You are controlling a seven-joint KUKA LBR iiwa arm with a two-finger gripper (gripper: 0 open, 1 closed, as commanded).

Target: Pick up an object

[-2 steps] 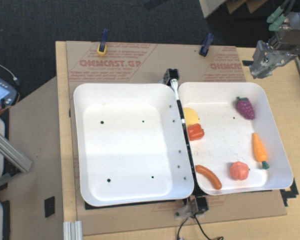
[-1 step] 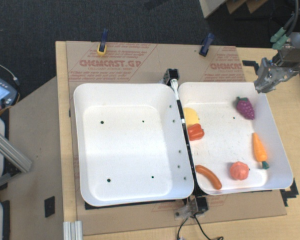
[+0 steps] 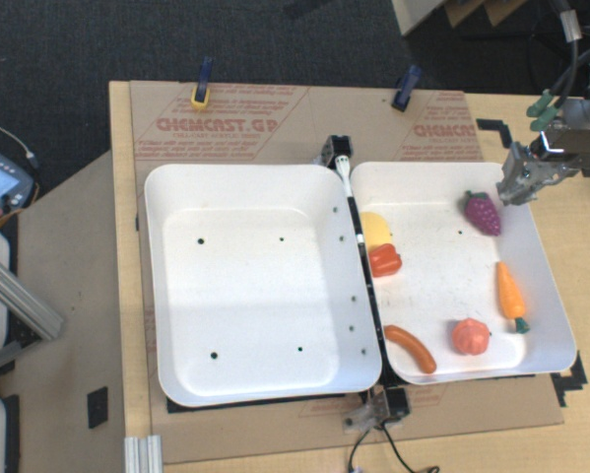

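Up by the right bin's (image 3: 551, 294) far right rim, the gripper (image 3: 519, 187) hovers just beside the grapes (image 3: 483, 213); whether its fingers are parted or closed, I cannot tell.

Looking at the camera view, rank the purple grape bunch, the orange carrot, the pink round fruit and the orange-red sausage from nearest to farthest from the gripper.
1. Purple grape bunch, right beside the gripper at the right bin's far right corner.
2. Orange carrot, along the right edge.
3. Pink round fruit, near the front edge.
4. Orange-red sausage, front left of that bin.
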